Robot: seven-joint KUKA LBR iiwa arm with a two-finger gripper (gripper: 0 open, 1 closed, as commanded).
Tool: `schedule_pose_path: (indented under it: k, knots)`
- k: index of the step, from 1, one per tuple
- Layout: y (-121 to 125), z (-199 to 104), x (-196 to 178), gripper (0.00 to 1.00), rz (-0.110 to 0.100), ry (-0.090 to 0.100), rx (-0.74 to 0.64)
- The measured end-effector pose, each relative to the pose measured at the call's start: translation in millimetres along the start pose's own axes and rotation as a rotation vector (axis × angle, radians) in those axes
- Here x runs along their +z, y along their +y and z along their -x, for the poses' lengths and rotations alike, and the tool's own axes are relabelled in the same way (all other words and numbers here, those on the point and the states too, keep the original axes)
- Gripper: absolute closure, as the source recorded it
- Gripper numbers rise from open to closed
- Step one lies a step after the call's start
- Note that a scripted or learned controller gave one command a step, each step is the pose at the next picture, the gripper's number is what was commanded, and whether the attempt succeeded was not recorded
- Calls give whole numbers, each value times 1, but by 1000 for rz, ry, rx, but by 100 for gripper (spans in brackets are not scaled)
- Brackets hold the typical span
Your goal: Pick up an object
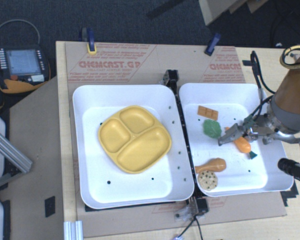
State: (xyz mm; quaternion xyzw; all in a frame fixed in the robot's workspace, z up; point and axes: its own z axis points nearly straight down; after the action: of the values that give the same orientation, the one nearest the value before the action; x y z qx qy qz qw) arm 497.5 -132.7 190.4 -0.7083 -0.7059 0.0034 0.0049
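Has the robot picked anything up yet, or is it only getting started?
Nothing looks lifted yet. The claw is down in the right bin, between the green lump and the carrot; I can't tell if it grips either. The brown cracker, cookie and drumstick lie untouched. The grab and lift remain.
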Motion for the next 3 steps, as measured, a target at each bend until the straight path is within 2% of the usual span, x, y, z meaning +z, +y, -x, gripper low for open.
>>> schedule_pose_path:
  k: [1,2,3]
  knots:
    - [3,0,-5,0,12,-2,-3]
    - [1,3,58,0,3,1,-3]
    - [0,2,108,0,5,0,-3]
